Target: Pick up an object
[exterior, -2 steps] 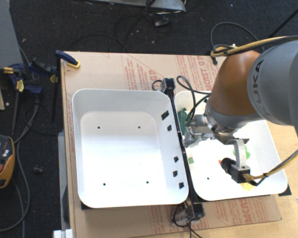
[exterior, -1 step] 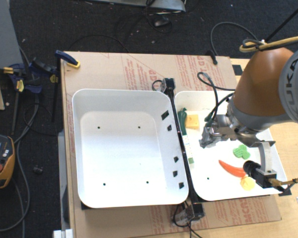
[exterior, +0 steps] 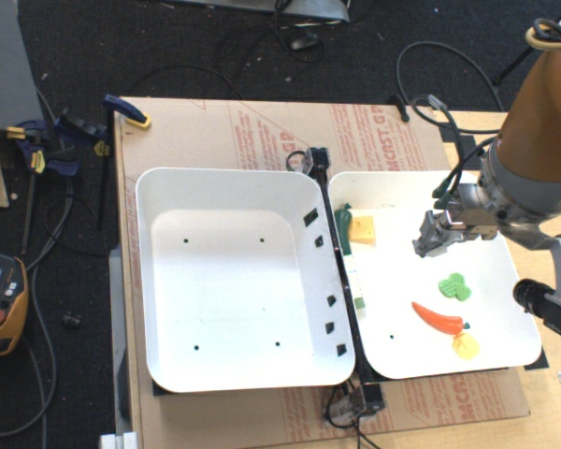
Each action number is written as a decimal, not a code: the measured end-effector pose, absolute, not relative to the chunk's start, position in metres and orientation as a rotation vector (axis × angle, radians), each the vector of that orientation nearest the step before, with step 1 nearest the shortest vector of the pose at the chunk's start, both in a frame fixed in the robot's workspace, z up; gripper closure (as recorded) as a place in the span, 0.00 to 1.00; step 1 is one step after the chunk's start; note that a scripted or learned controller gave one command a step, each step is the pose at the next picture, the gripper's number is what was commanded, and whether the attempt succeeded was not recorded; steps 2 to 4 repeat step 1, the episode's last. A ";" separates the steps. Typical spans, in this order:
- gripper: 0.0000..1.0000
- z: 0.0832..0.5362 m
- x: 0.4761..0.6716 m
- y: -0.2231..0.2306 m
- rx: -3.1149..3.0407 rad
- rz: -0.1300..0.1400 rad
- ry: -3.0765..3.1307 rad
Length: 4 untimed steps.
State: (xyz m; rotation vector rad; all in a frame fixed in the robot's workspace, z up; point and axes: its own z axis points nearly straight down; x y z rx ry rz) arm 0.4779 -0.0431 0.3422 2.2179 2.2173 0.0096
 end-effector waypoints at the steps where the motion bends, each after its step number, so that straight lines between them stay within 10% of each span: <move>1: 1.00 0.353 0.478 -0.052 2.221 0.000 2.221; 4: 1.00 0.353 0.478 -0.052 2.221 0.000 2.221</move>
